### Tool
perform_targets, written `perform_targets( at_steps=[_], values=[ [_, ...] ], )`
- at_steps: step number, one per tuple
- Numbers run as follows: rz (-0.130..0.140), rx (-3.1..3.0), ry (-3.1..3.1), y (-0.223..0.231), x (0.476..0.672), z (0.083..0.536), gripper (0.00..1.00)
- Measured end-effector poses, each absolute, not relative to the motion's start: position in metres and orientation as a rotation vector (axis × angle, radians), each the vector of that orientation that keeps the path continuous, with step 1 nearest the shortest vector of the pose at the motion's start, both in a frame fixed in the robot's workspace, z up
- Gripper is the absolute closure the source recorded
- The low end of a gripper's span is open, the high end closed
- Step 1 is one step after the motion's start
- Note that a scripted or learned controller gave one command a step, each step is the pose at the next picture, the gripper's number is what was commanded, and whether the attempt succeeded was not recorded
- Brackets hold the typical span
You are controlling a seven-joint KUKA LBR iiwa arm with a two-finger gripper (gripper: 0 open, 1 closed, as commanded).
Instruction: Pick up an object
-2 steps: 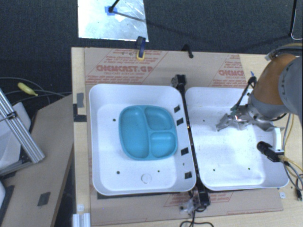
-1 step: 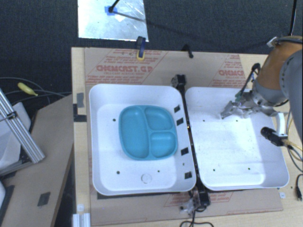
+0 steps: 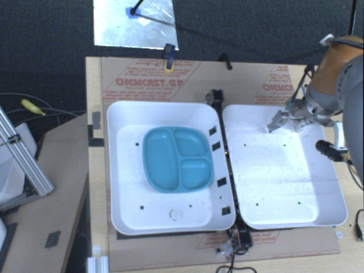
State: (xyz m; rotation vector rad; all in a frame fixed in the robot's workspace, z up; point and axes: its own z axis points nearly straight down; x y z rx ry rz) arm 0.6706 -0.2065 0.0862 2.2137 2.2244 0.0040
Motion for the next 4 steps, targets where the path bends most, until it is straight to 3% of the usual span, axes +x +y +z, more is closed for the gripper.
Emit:
perform_targets(
  at_steps=[1, 2, 3, 4],
  values=[
    [-0.002, 2.224, 2.222, -0.207, 0.607, 0.084, 0.0],
    [-0.001, 2.222, 2.222, -0.206, 0.574, 0.084, 0.0],
    [0.004, 2.216, 2.22, -0.207, 0.577, 0.096, 1.0],
    [0.006, 2.213, 2.22, -0.207, 0.577, 0.107, 1.0]
  ],
)
